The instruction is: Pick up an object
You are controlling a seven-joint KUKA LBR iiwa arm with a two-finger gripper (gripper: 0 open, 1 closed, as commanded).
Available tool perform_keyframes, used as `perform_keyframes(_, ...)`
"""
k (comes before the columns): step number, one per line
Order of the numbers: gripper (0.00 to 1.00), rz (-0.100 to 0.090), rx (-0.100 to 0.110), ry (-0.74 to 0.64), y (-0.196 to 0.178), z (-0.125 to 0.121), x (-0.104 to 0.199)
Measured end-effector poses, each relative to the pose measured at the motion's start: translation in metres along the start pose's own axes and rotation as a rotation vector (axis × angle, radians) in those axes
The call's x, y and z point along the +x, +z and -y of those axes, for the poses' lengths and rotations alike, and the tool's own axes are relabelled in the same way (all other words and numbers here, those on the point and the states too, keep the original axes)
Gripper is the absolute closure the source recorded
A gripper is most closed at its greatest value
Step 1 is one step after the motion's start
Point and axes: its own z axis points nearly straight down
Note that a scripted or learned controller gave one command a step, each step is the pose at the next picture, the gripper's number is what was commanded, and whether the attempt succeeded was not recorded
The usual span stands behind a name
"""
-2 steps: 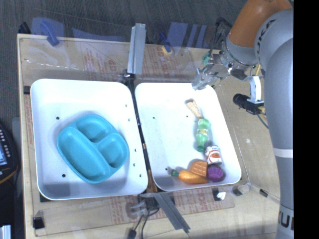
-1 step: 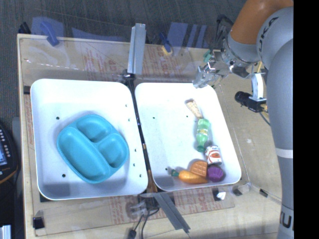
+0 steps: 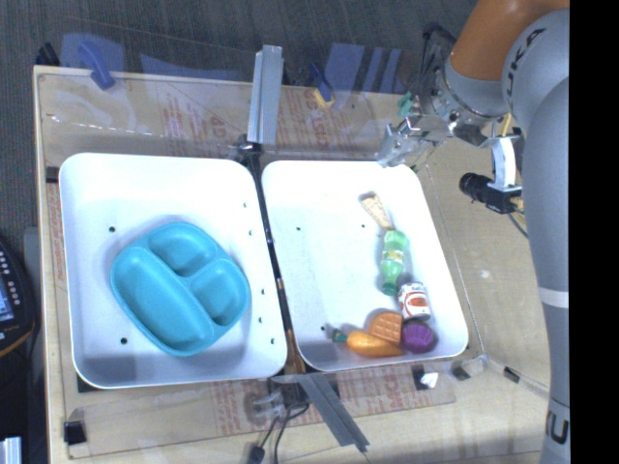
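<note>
My gripper (image 3: 398, 145) hangs over the far right corner of the right bin (image 3: 319, 259), with nothing visibly in it. Down the bin's right side lie a tan stick-like item (image 3: 377, 209), a green bottle (image 3: 392, 262) and a small red and white can (image 3: 415, 301). In the near right corner sit a purple piece (image 3: 418, 336), a waffle-like brown piece (image 3: 385, 325) and an orange carrot (image 3: 370, 345). The tan item is the closest to the gripper, a short way in front of it.
The left bin (image 3: 87, 211) holds a blue divided plate (image 3: 180, 284). A grey metal bar (image 3: 264, 95) stands at the far end of the divider between the bins. The arm's orange band (image 3: 498, 22) is at the upper right.
</note>
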Motion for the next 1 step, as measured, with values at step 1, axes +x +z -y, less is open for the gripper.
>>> perform_keyframes(1, 1.0, 0.001, 0.0, -0.007, -0.0102, -0.0008, 0.0011)
